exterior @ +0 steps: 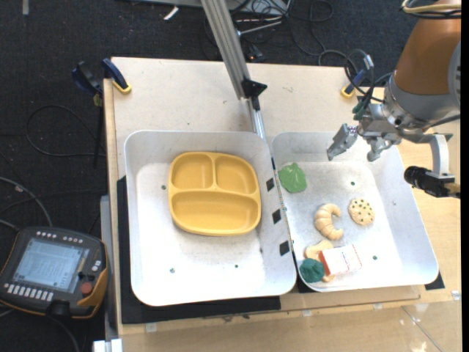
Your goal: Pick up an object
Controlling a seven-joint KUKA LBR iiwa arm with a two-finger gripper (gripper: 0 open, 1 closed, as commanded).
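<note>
Teach pendant point(51, 270) with grey screen and orange trim, on the dark floor at far left, off the bench; blue-and-yellow clamp point(110, 75) on the bench's back left corner; left bin point(146, 270), shallow, white, holding one yellow divided plate point(215, 193) with three compartments, lying flat near the bin's centre; metal pole point(231, 46) slanting down from the top edge to the seam between the two bins; right bin point(410, 240), shallow, white, tilted a little against its neighbour, holding five candidate objects; green leafy piece point(292, 177) near the bin's left wall, apart from the rest; dark green lump point(313, 269) at the front left corner, touching the red-and-white carton point(341, 260) just beside it; cream croissant point(330, 221) just behind the carton; round speckled cookie point(360, 211) near the croissant, not touching; gripper point(360, 147) over the back of the right bin, fingers spread apart with nothing between them, well apart from every object; grey arm with orange band point(434, 50) entering from the right
</note>
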